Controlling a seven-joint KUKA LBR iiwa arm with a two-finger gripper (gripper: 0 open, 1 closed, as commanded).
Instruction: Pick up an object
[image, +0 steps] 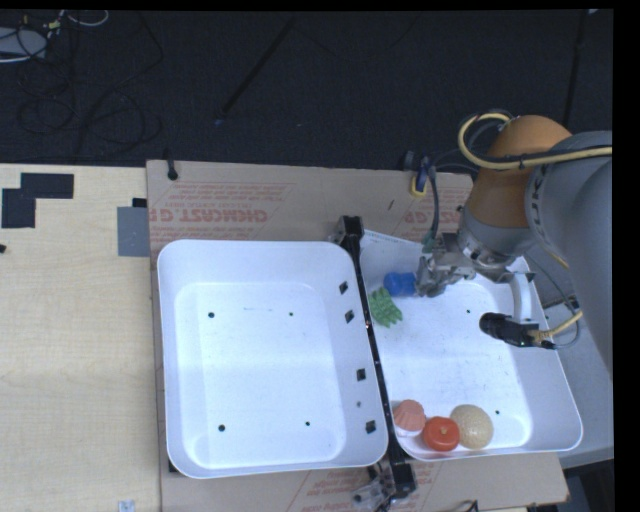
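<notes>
The gripper (432, 283) hangs low in the right bin (545, 400), far end, just right of a blue object (399, 284); whether its fingers are parted or closed, I cannot tell. This looks like the reach-in step. Next it must close squarely on the blue object beside a green toy (385, 307). The cardboard (250, 200) print is reversed, probably a brand.

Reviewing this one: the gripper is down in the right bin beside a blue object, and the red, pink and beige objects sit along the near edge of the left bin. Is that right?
Not quite. The camera view shows the red object, pink object and beige object along the near edge of the right bin, not the left. The gripper is indeed down beside the blue object.
</notes>
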